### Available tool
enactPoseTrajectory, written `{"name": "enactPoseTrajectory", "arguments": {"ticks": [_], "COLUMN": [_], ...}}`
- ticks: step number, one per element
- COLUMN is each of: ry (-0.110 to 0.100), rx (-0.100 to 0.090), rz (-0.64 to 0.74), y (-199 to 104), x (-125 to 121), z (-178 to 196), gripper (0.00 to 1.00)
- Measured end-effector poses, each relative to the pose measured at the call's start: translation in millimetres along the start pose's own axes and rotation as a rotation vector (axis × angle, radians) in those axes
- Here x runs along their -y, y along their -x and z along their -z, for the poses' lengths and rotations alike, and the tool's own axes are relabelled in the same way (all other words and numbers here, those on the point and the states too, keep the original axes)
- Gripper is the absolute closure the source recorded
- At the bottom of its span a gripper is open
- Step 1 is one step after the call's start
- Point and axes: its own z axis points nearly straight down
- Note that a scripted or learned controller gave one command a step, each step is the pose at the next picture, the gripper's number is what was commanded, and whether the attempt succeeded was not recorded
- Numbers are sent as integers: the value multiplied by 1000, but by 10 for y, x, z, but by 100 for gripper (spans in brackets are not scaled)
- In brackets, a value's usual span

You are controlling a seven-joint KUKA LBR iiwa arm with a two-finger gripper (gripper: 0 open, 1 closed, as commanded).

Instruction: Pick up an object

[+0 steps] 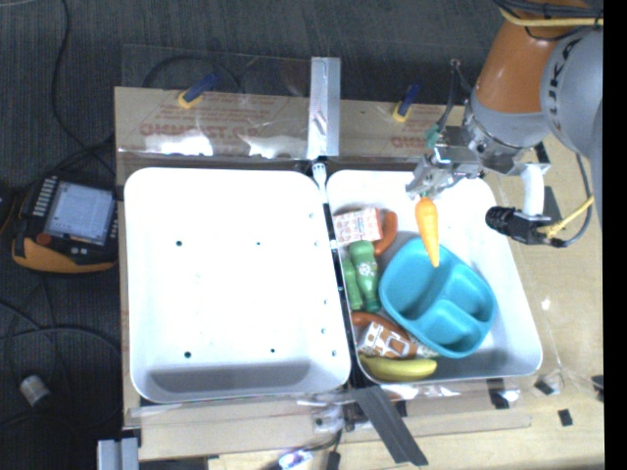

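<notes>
Two shallow white bins sit side by side on a bench point(225, 116), seen from above at a slant. The left bin point(230, 282) takes up the centre-left of the frame. The right bin point(514, 292), at centre-right, holds a crowded pile of toy groceries along its left wall.

The grey arm, with its orange band point(514, 67) at the upper right of the frame, reaches in over the right bin's upper edge. Its gripper point(431, 186) is closed narrowly on the top end of an orange carrot point(428, 228), which hangs nearly upright from the fingers, tip down. The tip overlaps the rim of a blue dish point(441, 302) lying tilted in the bin; whether they touch is unclear. The carrot appears lifted, held by its thick end so it dangles free of the pile.

Left of the dish are a small printed carton point(358, 225), a green bottle point(362, 272), a red patterned packet point(384, 339) and a yellow banana point(402, 367) at the bin's lower edge.
</notes>
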Motion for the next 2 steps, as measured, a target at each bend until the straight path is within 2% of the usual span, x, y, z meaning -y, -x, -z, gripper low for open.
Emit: {"name": "enactPoseTrajectory", "arguments": {"ticks": [1, 2], "ry": [0, 2], "rx": [3, 4], "rz": [101, 95], "y": [445, 912], "x": [-50, -196], "z": [-486, -1407], "gripper": [0, 0]}}
